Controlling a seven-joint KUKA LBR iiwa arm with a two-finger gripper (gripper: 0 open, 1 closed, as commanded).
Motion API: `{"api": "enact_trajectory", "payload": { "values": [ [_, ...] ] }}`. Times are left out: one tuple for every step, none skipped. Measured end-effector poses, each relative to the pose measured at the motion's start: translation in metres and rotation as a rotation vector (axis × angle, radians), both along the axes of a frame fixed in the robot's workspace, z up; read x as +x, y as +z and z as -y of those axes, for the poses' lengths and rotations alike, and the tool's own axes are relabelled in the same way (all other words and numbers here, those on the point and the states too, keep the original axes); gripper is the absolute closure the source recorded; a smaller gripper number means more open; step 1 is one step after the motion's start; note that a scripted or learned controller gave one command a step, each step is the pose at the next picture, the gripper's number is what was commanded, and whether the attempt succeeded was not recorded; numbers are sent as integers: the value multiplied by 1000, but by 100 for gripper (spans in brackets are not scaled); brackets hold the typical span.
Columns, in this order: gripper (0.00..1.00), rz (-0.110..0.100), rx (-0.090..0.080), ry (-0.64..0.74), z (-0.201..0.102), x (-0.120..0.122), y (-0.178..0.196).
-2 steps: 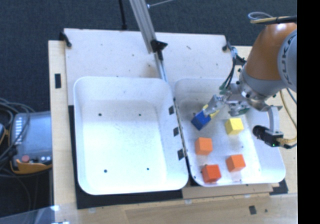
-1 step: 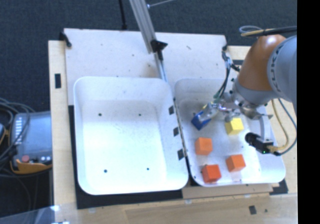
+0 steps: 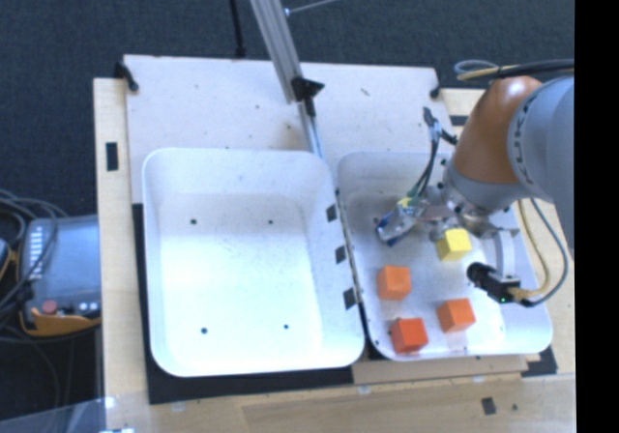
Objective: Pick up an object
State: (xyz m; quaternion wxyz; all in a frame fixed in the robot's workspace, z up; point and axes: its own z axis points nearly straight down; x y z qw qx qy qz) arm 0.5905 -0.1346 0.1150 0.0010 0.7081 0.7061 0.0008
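My gripper (image 3: pixel 455 228) hangs low in the right bin (image 3: pixel 358 180); I cannot tell its state. A yellow block (image 3: pixel 453 245) sits just beneath it, not visibly gripped. Three orange blocks (image 3: pixel 394 282) lie beyond. Nothing looks lifted yet, so I judge the pick remains undone.

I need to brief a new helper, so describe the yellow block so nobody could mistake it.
Look in the right-hand shallow white bin. Just below the grey arm's wrist lies a small yellow cube. The three orange cubes nearer the front differ in colour; it alone is yellow.
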Motion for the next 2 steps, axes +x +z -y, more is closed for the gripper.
{"api": "enact_trajectory", "payload": {
  "values": [
    [100,0,0,-9,2,0,9],
    [100,3,-1,-9,9,2,54]
  ]
}}
